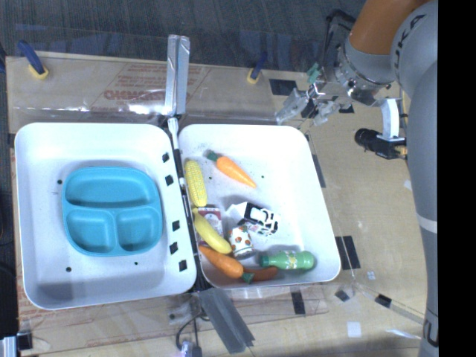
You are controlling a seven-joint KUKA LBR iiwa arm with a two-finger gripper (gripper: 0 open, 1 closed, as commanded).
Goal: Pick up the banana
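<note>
The banana [212, 233] lies in the right bin [297, 162], hard against its left wall at about 8 o'clock from the bin's middle, with the corn [195, 182] just above it at 12 o'clock and a carrot [221, 262] touching its lower end at 5 o'clock. The gripper [297, 108] hangs outside the bin, past its far right corner at 1 o'clock, fingers spread and grasping nothing. The likely trouble is crowding: a descent could strike the wall, or pinch the corn, carrot or small carton [239, 239] instead.
</note>
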